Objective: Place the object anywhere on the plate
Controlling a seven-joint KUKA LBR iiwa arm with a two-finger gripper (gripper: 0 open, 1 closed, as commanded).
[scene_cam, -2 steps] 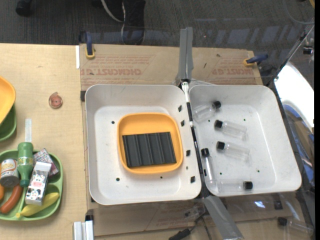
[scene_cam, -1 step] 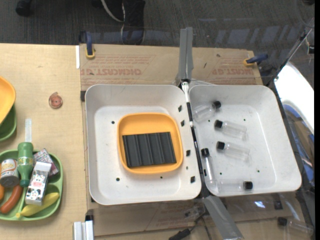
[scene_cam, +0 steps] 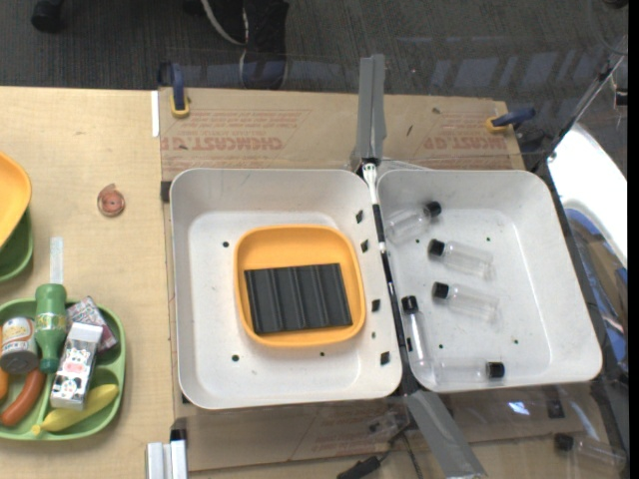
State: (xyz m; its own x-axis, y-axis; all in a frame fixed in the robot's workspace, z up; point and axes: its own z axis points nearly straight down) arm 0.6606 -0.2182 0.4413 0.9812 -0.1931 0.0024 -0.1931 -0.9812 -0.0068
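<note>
Yellow plate (scene_cam: 300,252) with dark ridged insert (scene_cam: 299,298) in left bin (scene_cam: 200,297), clear black-capped vials (scene_cam: 461,256) scattered in right bin (scene_cam: 559,297)

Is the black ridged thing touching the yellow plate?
Touching. The camera view shows the black ridged thing lying flat inside the yellow plate, whose rim shows all around it.

Two white bins sit side by side on the tabletop: a left bin (scene_cam: 200,367) and a right bin (scene_cam: 559,357). The left bin holds one yellow plate (scene_cam: 300,245) carrying one dark ribbed block (scene_cam: 300,298). The right bin holds five clear vials with black caps (scene_cam: 459,256), scattered from its upper left corner to its lower edge. Two clamps (scene_cam: 180,103) grip the tabletop's far edge.
</note>
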